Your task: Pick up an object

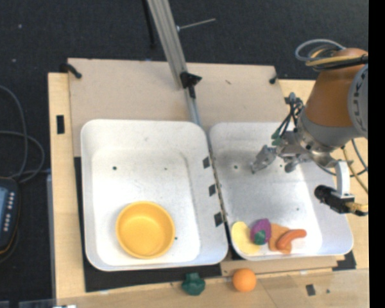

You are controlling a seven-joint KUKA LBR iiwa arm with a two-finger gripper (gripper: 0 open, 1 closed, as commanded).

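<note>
Step in hand looks like the approach, pre-grasp. Gripper [274, 159] hangs over the upper part of the right bin [244, 140], w/ nothing between its fingers; fingers look spread apart, so released, though they're small and a bit blurred. Arm [333, 108] comes in from the right, orange band above the wrist.

Candidates for pickup sit bunched in the right bin's near corner, well apart from the gripper: a yellow piece [239, 234], a purple object w/ green part [261, 230], and an orange-red item [289, 237], all touching or just beside each other. Left bin [102, 140] holds a yellow bowl [145, 229] near its front. On the counter [115, 287] outside the bins: an orange ball [244, 280] and a small green thing [193, 283].

Next move, as I judge it: travel toward the near corner, line up over one item, descend w/ fingers open, close. Cluster is tight and against the bin wall, so isolating one piece may be awkward; a finger could land on a neighbour.

Hard to tell: exact shapes of the clustered toys, which overlaps which, and gripper height above the bin floor. The arm's right side is cut off at the frame edge.
</note>
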